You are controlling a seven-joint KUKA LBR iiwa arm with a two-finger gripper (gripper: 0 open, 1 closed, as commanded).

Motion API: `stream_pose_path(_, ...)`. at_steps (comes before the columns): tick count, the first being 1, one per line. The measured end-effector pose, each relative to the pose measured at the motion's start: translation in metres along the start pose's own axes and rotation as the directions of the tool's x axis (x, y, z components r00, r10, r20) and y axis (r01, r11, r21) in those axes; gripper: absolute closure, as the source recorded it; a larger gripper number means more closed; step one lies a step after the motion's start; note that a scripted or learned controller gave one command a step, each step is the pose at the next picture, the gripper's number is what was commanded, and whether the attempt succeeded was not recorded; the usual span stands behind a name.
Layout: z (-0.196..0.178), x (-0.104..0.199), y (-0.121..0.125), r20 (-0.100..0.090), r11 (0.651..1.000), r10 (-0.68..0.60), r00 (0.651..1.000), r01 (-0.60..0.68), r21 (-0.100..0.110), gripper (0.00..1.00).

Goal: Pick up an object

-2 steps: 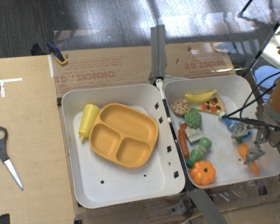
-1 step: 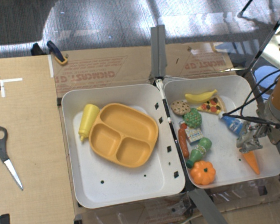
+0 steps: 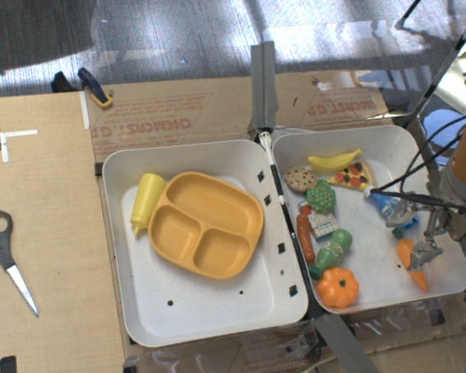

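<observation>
The gripper (image 3: 428,250) hangs low over the right bin (image 3: 377,137), at its right side, right on top of a toy carrot (image 3: 412,267). Whether it pinches that carrot I cannot tell; metal and cables blur the tips. The carrot is half covered, orange showing either side. Further left lie a pumpkin (image 3: 338,287), banana (image 3: 334,160) and pizza slice (image 3: 350,177). The arm is cut off at the right edge.

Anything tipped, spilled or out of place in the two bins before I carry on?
Nothing spilled. The yellow bottle lies on its side against the orange divided tray in the left bin. The toy food sits in a loose heap in the right bin.
</observation>
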State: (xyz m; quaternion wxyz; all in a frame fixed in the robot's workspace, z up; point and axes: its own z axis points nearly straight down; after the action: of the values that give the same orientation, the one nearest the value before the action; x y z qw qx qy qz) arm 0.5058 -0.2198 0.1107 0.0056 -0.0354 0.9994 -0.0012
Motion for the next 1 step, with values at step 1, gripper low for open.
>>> stream_pose_path(1,0.0186,0.0133,0.0004,-0.008,1.0,0.023,1.0,-0.023,-0.003,0.0)
